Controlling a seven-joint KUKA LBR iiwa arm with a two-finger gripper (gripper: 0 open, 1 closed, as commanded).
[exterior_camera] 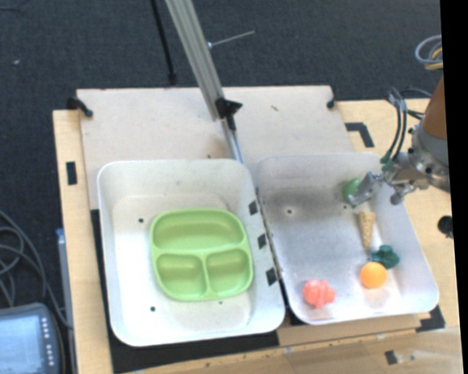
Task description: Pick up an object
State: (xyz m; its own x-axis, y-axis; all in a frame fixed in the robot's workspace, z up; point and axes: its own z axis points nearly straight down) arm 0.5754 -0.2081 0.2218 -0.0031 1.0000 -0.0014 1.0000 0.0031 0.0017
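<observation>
My gripper (370,190) hangs over the far right part of the right bin (315,217). A small green object (352,188) sits right at its left tip; whether it is held I cannot make out. Just below the gripper lies a tan cone-shaped piece (367,226). Nearer the front of that bin are a dark green item (387,256), an orange ball (373,275) and a pink-red object (319,293).
The left bin (126,228) holds a light green divided plate (200,253). A metal post (202,58) rises at a slant from behind the seam between the bins. The arm's wrist (426,159) reaches in over the right bin's right rim.
</observation>
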